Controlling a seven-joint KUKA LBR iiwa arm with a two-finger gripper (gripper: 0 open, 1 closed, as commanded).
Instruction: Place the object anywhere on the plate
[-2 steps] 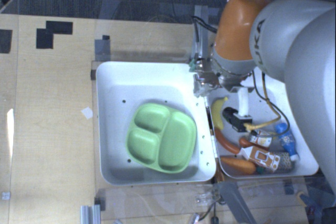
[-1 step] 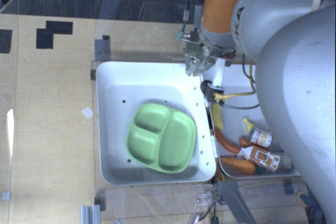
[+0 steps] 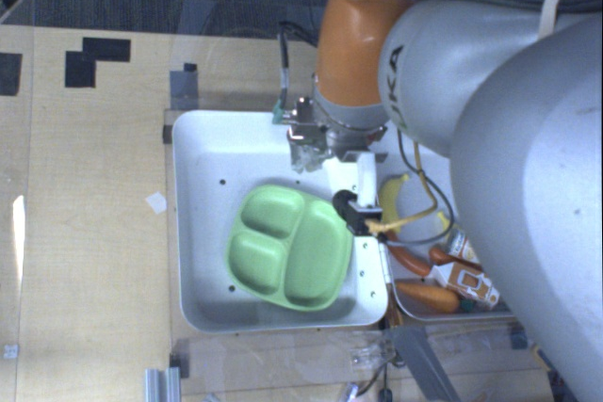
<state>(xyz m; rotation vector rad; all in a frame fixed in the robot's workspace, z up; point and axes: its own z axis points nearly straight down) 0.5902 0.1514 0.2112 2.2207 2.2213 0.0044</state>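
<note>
Pale green plate (image 3: 316, 259): rounded square, three wells, two small on its left side and one large on its right. Face up, turned askew, in the left bin (image 3: 200, 231), toward the bin's lower right corner as seen.

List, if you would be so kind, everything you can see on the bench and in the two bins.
plate: 1, green, three compartments, lying in the bin on the view's left, near its right wall
white bin: 1, white, on the bench, holds the plate
second bin: 1, white, to the right, mostly hidden by the arm
banana: 1, yellow, in the second bin
carrot-like pieces: at least 2, orange, in the second bin
small carton: 1, brown and white, beside the orange pieces
black marks: several, black, bench's far left
arm: 1, grey with orange band, from the right
hand: 1, metallic, over the white bin's far side
</note>
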